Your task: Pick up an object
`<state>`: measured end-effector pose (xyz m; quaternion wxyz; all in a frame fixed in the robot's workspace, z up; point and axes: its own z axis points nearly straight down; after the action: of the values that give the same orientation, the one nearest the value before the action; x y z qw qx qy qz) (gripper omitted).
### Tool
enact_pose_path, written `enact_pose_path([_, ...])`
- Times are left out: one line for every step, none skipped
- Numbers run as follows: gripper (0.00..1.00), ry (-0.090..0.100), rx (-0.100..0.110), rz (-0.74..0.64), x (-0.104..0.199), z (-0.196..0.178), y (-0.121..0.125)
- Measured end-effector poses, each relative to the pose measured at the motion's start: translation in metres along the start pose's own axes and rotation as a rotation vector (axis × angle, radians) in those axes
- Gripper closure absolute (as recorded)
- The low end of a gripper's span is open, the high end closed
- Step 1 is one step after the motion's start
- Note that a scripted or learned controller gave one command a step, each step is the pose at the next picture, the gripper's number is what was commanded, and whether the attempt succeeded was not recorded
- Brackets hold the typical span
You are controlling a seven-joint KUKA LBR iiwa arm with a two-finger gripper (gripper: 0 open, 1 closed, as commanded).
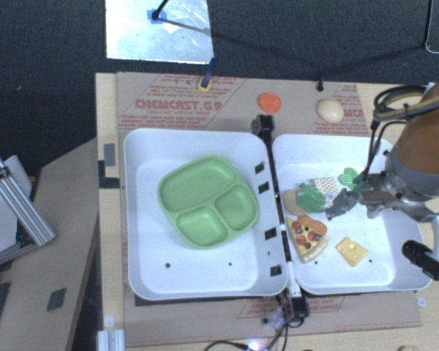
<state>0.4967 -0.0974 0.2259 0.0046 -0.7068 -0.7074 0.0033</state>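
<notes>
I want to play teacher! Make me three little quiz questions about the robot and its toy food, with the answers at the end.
1. True or false: the green divided plate lies in the same bin as the pizza slice.
2. Which toy lies nearest the gripper?
   A. the cheese wedge
   B. the dark green leafy toy
   C. the orange disc
3. Fill in: the beige egg-shaped toy sits outside the bins, on the ______ behind the right bin.

Key:
1. False; the plate is in the left bin, the pizza slice in the right bin.
2. B
3. cardboard
</notes>
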Motion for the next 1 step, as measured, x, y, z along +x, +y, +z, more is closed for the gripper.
enact_pose_path([0.0, -0.001, -0.012, -0.003, 0.0003, -0.0058, 0.0025])
